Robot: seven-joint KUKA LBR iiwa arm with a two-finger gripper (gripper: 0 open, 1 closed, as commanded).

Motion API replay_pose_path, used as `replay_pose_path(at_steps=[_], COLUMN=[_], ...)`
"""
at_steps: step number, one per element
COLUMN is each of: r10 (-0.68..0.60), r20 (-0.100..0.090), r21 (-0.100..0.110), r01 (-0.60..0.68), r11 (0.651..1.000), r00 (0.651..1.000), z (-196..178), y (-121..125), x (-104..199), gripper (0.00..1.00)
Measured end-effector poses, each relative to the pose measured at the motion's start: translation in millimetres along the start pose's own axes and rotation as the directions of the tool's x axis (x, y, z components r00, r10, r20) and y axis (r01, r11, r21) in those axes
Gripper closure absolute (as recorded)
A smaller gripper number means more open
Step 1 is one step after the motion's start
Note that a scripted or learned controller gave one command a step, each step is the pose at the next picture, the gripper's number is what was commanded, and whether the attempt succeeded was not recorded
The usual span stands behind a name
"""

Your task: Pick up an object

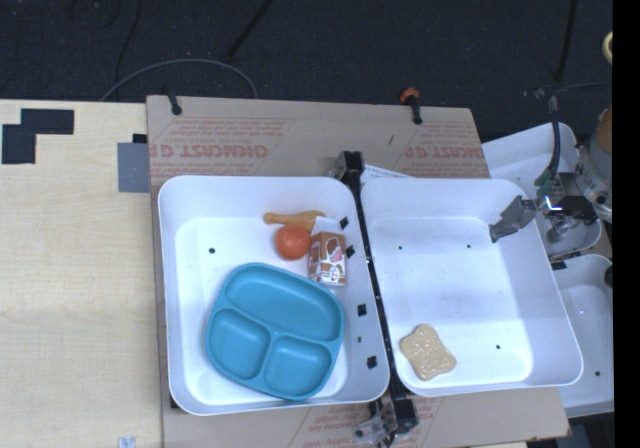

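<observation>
Well apart from the pincer [515, 216], whose grip I cannot tell, lies the beige biscuit [428, 352].

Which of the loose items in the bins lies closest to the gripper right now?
The tan cracker-shaped piece, alone in the right bin, the same bin the gripper is over. The tomato, carton and blue plate sit in the left bin.

dark carpeted floor [330, 26] across the top, crossed by loose black cables [260, 6]. pale wooden bench top [70, 286] at left, marked with black rectangular patches [35, 131]. brown printed cardboard sheet [310, 141] laid flat, held by clamps [410, 101] at its far edge. even, diffuse lighting.
</observation>
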State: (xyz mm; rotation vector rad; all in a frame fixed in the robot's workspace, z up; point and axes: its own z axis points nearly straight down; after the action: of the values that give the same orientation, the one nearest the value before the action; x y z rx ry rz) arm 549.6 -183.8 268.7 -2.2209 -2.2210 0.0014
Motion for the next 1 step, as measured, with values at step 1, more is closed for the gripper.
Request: replay_pose_path(at_steps=[1], r10=[0.000], r20=[-0.002], r21=[0.005], r01=[0.000], r11=[1.000], r00=[1.000], z=[43.1], y=[-0.8], x=[-1.5], gripper=[0.00])
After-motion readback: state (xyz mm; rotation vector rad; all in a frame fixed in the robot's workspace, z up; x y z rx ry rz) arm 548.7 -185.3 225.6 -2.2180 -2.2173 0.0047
